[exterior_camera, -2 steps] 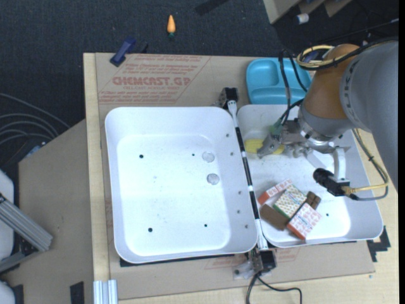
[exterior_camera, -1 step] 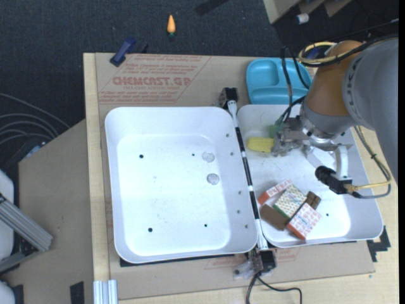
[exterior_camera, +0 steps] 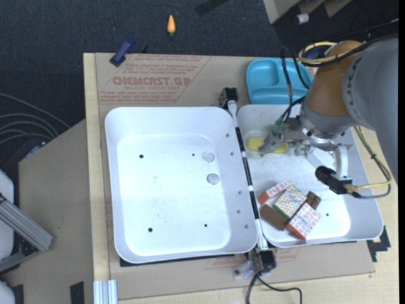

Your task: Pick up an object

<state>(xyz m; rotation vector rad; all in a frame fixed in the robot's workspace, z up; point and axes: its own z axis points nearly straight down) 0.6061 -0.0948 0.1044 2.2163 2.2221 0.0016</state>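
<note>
Gripper [exterior_camera: 276, 141] sits low in the right bin [exterior_camera: 364, 220], at that bin's upper left part, hanging from the grey arm [exterior_camera: 373, 81] with its orange band [exterior_camera: 329, 90]; whether it is parted or closed cannot be told from this slanted view, and nothing is plainly seen clamped in it. Just left of the gripper, touching or nearly touching its tip, lies a small yellow object [exterior_camera: 255, 144] on the right bin's floor; toward the near edge of the right bin lies a cluster of small boxes: a patterned box [exterior_camera: 290, 201], a red-and-white box [exterior_camera: 305, 221] beside it, a pink-edged box [exterior_camera: 276, 191] just above, and a dark brown block [exterior_camera: 273, 216] at the cluster's left. Left of the right bin, sharing the centre divider, stands the left bin [exterior_camera: 120, 170]; beyond the right bin's far edge rests a blue tray [exterior_camera: 269, 81]; both bins stand on a tan board [exterior_camera: 158, 75] printed with red lettering.
</note>
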